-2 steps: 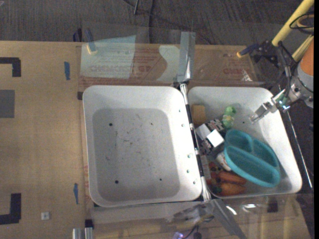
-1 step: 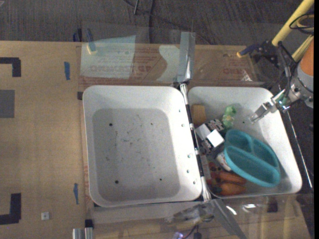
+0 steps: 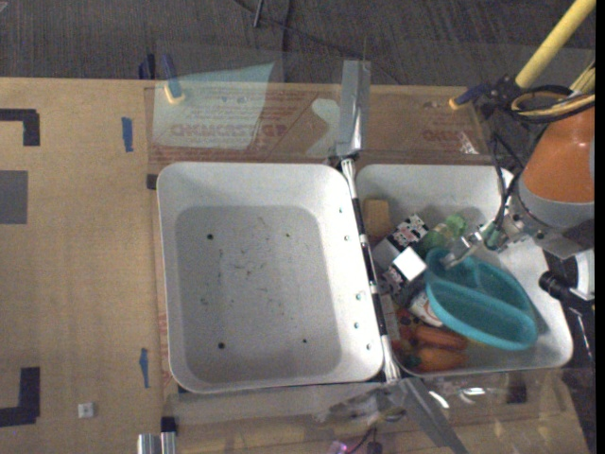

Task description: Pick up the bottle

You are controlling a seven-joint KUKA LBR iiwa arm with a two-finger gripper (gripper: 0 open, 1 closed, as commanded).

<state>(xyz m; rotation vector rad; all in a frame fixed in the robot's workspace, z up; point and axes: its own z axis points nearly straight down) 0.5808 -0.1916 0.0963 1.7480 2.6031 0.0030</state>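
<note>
The bottle [image 3: 449, 227], as far as I can tell, is the green thing in the right bin [image 3: 558, 348], upper middle, wedged between a black-and-white box [image 3: 408, 230] and the teal bowl [image 3: 480, 303]. It's small in frame, so I'm reading "bottle" from the rounded green shape and pale cap end, not w/ full confidence.

The end effector [image 3: 477, 242] sits just beside it, at the bowl's upper rim. I can't tell its state; the tip is a blur of metal against clutter. Nothing visibly between it and the bottle that says a grip is made, so I judge the step as approach/closing in, pick not yet done.

The next move calls for, imo, a centred line-up on the bottle body, clear of the bowl rim, then a firm close and a straight lift. Risk: the tip catches the bowl edge or nudges the box instead.

Materials: the bottle looks like smooth glossy plastic, rounded, prob. slippery. The bowl is smooth teal plastic, oval w/ a thin raised rim, tilted over other items. Orange carrot-like pieces [image 3: 435, 337] lie under it at the bin's lower edge; a tan block [image 3: 377, 218] sits near the top left corner. Both bins are matte white, shallow, w/ rounded corners; the left bin [image 3: 184, 197] has a scuffed, speckled floor. The table [image 3: 76, 253] is bare plywood-like board w/ blue tape marks [image 3: 128, 134].
</note>
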